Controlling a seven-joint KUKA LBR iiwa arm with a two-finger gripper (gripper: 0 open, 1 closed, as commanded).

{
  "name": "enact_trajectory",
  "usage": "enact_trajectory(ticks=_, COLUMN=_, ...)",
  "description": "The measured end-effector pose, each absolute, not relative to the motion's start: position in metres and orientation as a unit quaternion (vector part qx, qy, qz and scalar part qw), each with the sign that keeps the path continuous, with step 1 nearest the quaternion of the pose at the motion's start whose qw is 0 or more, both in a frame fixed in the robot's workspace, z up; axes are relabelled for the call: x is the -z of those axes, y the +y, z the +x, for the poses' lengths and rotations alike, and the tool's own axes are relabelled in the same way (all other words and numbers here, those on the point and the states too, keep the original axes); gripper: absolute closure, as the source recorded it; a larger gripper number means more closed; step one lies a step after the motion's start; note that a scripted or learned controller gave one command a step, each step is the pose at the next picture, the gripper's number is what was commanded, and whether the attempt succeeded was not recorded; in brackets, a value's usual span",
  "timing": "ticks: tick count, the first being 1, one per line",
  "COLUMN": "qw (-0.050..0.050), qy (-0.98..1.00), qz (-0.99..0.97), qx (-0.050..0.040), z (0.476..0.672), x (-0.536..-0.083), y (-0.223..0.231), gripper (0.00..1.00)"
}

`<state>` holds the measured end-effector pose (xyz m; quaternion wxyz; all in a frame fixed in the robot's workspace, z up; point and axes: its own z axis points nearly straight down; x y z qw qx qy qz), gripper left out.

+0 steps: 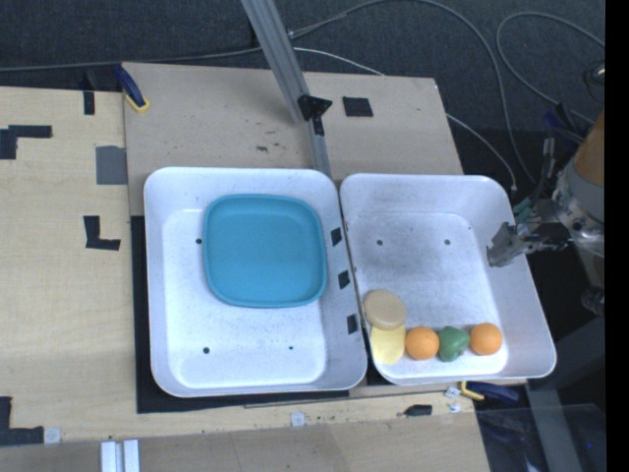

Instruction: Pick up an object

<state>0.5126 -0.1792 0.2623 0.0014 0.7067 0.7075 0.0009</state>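
- Camera view: gripper (pixel 503 244) at right bin's (pixel 442 214) right rim, well apart from the fruits; jaw state unclear.
- 2 oranges (pixel 422 343), 1 green piece (pixel 452 342), 1 yellow-tan item (pixel 385 324); 1 blue plate (pixel 263 250).

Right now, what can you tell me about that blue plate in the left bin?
The blue plate is a rounded square in turquoise, smooth and matte like plastic, with a slightly raised rim around a flat middle. It lies flat and upright on the floor of the left bin, toward its far side, covering much of it. It carries nothing, and apart from the bin nothing touches it.
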Motion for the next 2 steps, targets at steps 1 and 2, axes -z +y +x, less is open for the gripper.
enact_trajectory(ticks=1, qw=-0.001, qy=0.709, qz=0.706, qx=0.0003, z=0.514, x=-0.246, y=-0.129, gripper=1.00)
enact_trajectory(ticks=2, qw=-0.001, qy=0.708, qz=0.706, qx=0.0002, z=0.505, x=-0.238, y=-0.083, gripper=1.00)
